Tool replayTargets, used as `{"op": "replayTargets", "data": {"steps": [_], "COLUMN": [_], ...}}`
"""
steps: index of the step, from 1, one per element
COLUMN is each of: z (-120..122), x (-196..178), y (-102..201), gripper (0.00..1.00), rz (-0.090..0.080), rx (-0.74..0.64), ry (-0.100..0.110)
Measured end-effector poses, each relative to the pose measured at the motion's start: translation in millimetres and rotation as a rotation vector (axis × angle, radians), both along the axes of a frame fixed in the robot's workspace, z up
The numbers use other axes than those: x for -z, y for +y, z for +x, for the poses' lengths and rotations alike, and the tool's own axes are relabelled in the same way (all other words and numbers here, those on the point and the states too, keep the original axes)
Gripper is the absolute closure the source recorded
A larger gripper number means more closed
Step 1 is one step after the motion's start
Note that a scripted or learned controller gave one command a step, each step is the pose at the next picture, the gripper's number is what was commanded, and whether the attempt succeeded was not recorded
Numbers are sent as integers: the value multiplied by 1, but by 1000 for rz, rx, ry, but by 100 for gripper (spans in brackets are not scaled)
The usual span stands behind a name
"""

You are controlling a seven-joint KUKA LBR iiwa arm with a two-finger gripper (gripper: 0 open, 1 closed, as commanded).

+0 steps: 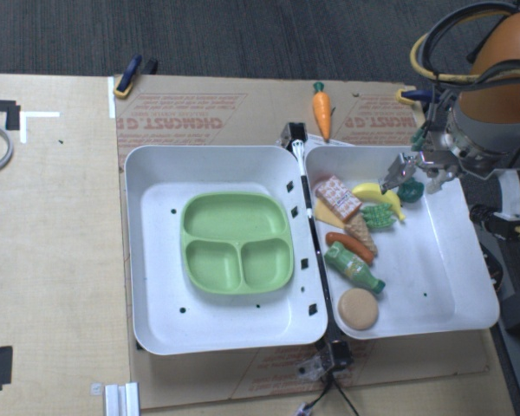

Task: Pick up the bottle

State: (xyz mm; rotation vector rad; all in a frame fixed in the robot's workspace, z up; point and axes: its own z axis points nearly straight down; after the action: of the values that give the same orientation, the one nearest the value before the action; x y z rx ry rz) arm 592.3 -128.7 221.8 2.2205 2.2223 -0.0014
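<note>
— What sits nearest the camera in the right bin (451, 306)?

— A round tan bun (358, 308) in the front left corner. Just behind it lies the green bottle (354, 267), on its side and slanted, its cap end pointing toward the bin's front right.

— And touching the bottle?

— An orange-red sausage (350, 244) lies right along its upper side. Further back come a ridged tan piece, a yellow block and a pink-and-white wrapped item (338, 198) (all crowded against the left wall), then a green vegetable (380, 217) and a yellow banana (377, 194).

— Where is the gripper (399, 178)?

— Over the back of the right bin, just beside the banana and a small teal thing (412, 191), well apart from the bottle. Whether its jaws are spread or closed, I cannot tell.

— The left bin (147, 258)?

— It holds a green three-compartment tray (237, 243). Beyond both bins, a toy carrot (321, 109) lies on the cardboard.
</note>
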Motion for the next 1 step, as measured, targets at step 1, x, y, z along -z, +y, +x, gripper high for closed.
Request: {"op": "replayTargets", "data": {"steps": [1], "z": [0], "x": [-10], "y": [0], "gripper": [100], "rz": [-1], "rx": [-1], "ry": [-1]}}
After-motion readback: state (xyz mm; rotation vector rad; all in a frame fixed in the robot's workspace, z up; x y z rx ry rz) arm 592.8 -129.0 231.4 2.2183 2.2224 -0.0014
